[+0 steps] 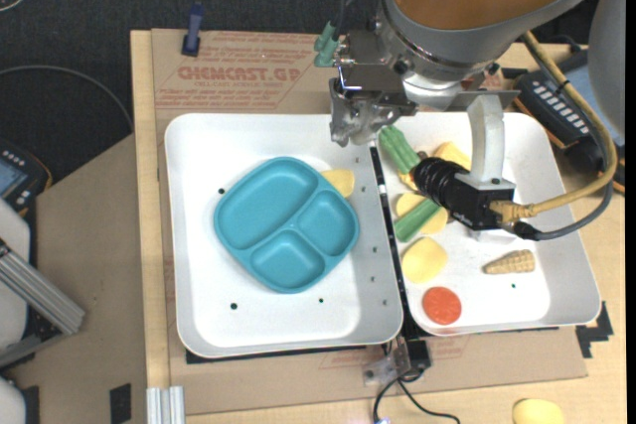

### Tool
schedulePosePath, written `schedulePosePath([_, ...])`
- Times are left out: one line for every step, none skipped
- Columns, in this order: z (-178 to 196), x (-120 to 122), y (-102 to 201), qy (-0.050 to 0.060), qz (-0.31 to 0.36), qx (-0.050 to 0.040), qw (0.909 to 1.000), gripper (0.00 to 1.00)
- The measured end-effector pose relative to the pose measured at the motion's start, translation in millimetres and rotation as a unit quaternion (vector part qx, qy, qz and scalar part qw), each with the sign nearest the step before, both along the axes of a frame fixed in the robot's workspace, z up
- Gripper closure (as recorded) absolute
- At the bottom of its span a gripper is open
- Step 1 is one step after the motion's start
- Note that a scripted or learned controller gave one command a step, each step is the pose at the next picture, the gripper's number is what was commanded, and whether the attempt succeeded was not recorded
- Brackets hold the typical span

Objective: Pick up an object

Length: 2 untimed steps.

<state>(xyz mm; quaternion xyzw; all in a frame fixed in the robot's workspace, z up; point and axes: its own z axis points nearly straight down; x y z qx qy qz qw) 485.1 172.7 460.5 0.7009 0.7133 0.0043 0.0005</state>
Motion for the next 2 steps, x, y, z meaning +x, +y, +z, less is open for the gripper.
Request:
schedulePosePath([-155.7, 60.1, 9.1, 0.008, -0.009, -0.0047, 0.9999, 1.0])
schedulePosePath([-22.1, 29.8, -20.8, -0.003, -0.009, -0.0004, 1.0, 1.0])
